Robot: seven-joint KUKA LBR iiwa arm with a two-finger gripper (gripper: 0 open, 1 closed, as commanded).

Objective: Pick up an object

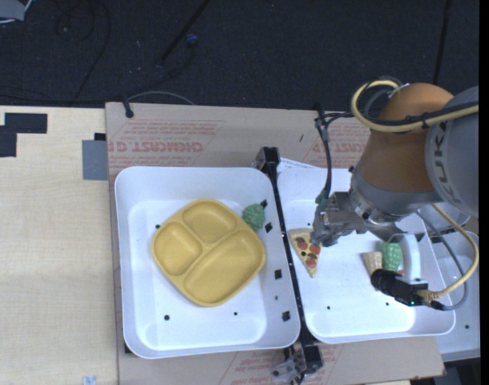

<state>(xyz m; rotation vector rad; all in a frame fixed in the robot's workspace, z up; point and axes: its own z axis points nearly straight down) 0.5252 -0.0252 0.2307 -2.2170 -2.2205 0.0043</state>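
Pizza slice (306, 253) hugs the right bin's (365, 327) left wall; gripper (323, 233), grip state unclear, should descend centred.

Here's my bench from above, dark floor behind it.
I'm seeing black carpet (228, 30) along the bench's far edge, loose cables (176, 42) trailing over it; pale wooden benchtop (48, 279) on the left, printed brown cardboard (204, 135) laid flat across the middle.

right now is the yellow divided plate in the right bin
No, the yellow three-compartment plastic plate lies in the left white bin, while the right white bin holds a toy pizza slice.
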